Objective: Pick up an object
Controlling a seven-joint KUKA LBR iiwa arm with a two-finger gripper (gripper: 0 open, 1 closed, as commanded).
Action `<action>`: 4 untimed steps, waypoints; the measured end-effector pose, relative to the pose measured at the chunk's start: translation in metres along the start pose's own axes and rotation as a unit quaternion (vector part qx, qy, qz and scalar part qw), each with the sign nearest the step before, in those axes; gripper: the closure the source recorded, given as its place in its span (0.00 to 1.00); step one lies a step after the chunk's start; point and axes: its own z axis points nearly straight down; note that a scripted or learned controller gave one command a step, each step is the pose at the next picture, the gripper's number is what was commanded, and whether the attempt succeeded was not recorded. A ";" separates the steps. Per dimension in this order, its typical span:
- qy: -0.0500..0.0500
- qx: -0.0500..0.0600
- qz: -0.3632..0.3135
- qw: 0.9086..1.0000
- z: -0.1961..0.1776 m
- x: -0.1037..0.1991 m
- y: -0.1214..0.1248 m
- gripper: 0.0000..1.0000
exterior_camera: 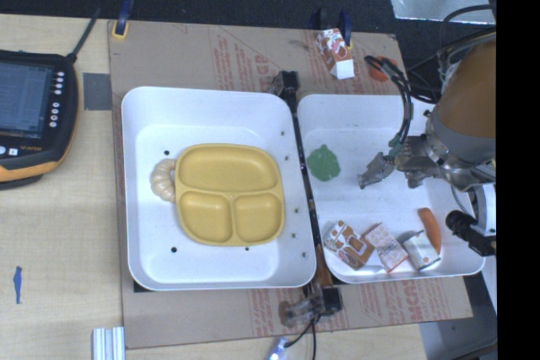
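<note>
My gripper (391, 177) hangs over the middle of the right bin (354, 118), open, with nothing between its fingers. A green lumpy object (323, 163) lies to its left, near the bin's left wall and apart from the fingers. Along the bin's front edge lie a brown-and-white patterned packet (348, 244), a small reddish box (384, 246), a grey-white box (419, 250) and an orange carrot-shaped piece (430, 229). The grey arm with its orange band (468, 97) comes in from the right.
The left bin (152, 114) holds a yellow divided plate (228, 192) with a beige object (162, 179) tucked against its left side. A small red-and-white box (335, 51) sits behind the bins on the cardboard. A tablet controller (29, 114) lies at far left.
</note>
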 end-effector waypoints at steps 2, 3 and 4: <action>-0.001 0.000 0.001 1.000 0.110 -0.089 0.081 0.00; 0.000 -0.001 0.000 1.000 0.082 -0.029 0.117 0.00; 0.000 -0.001 -0.001 1.000 0.008 0.106 0.140 0.00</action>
